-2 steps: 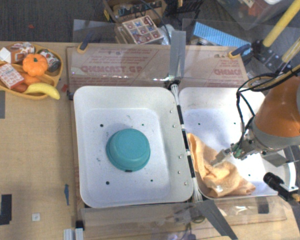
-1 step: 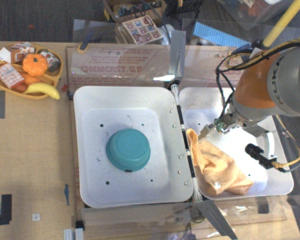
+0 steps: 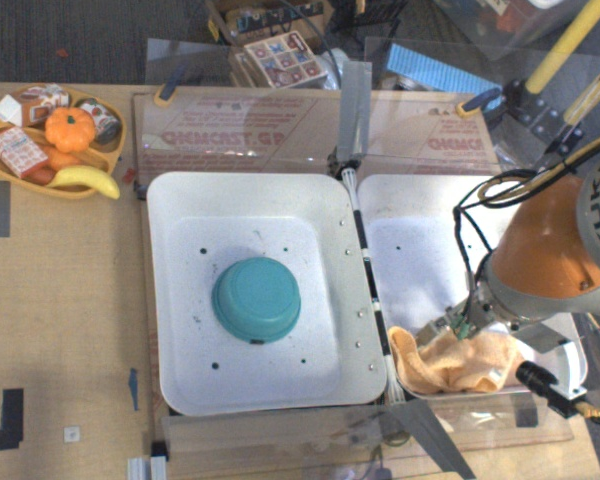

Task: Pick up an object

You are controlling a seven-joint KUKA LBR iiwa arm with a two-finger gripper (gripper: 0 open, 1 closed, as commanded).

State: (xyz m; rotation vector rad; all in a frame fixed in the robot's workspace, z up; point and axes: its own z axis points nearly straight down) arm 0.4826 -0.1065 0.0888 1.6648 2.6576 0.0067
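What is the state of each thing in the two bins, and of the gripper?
Teal round plastic bowl: upside down, flat on the floor of the left white bin, untouched.
Crumpled orange cloth: bunched in the near left corner of the right white bin.
Gripper: low over the cloth's top edge, touching or nearly so.

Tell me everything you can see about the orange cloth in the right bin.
The orange cloth is a soft, pale orange fabric, terry-like as it looks, crumpled into a loose heap with folds and a rounded lobe at its left end. It lies in the near left corner of the right white bin, against the front wall and close to the divider. The gripper sits right at its top edge, seemingly touching the fabric; whether it grips it cannot be told.
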